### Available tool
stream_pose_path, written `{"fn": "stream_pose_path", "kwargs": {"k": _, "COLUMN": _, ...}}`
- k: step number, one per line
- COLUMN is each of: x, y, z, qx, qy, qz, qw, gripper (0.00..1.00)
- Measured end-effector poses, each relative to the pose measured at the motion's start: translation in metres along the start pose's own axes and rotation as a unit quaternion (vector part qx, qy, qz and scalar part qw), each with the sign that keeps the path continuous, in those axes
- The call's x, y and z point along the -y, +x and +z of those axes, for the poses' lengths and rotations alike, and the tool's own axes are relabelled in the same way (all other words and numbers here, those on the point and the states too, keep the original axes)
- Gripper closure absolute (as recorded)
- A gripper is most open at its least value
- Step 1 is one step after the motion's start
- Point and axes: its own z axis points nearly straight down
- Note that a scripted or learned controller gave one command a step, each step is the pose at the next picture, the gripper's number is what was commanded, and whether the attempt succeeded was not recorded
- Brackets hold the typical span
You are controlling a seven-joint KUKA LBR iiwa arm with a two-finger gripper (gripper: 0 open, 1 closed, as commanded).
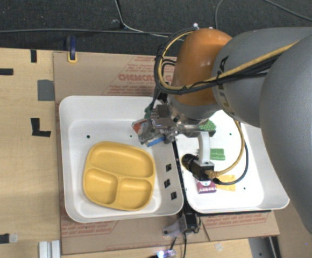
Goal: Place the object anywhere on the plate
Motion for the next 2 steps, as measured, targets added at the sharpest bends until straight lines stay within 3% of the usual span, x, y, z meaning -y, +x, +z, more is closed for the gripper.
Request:
{"fn": "stream_pose_path", "kwargs": {"k": 1, "x": 0.011, "y": 0.052, "z": 0.001, "qx": 0.000, "qy": -0.001, "qz": -0.001, "qw": 1.0000, "gripper": 1.00}}
{"fn": "stream_pose_path", "kwargs": {"k": 2, "x": 0.045, "y": 0.097, "z": -0.004, "qx": 0.000, "qy": 0.000, "qz": -0.001, "qw": 1.0000, "gripper": 1.00}}
